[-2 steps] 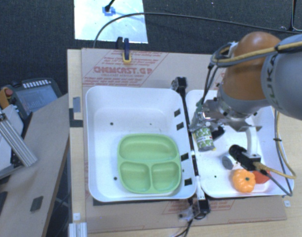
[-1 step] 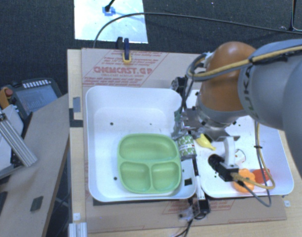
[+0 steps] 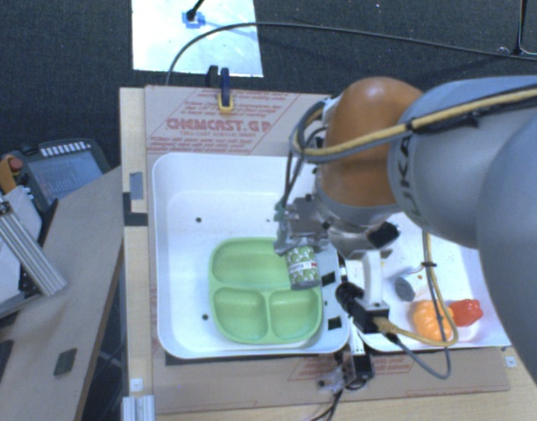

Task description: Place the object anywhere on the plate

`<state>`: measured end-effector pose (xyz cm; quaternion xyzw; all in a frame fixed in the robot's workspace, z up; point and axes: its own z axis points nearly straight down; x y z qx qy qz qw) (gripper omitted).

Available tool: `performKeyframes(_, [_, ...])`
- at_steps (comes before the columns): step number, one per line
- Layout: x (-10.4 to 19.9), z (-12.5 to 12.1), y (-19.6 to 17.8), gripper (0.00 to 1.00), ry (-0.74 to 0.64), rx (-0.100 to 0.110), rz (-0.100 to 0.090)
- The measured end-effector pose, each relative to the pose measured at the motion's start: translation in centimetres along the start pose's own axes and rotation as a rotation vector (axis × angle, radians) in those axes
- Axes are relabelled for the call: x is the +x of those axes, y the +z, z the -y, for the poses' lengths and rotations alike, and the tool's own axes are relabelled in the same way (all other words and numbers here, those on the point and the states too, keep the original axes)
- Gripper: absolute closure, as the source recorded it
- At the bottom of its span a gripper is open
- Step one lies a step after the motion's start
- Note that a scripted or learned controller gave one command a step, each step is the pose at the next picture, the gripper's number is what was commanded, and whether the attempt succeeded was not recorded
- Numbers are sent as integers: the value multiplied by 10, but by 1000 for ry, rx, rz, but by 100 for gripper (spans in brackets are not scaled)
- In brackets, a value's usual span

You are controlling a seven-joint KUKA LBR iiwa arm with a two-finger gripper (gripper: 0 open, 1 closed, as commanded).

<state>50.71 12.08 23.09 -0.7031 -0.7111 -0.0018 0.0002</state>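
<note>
A green divided plate (image 3: 251, 301) lies in the left white bin (image 3: 185, 235), toward its front. My gripper (image 3: 300, 251) hangs over the plate's right edge, under the orange wrist band. A small jar (image 3: 303, 267) with a green speckled label and a pale lid sits between its fingers, just above the plate's right compartments. The fingers are shut on the jar.
The right bin (image 3: 444, 336) holds an orange fruit-like piece (image 3: 431, 319), a red piece (image 3: 467, 310) and a small grey object (image 3: 404, 285). The arm's bulk covers most of that bin. A teach pendant (image 3: 62, 169) rests on the side table to the left.
</note>
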Motion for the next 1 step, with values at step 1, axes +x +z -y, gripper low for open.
performKeyframes(1, [-4, -1, 0, 0, 7, 0, 2])
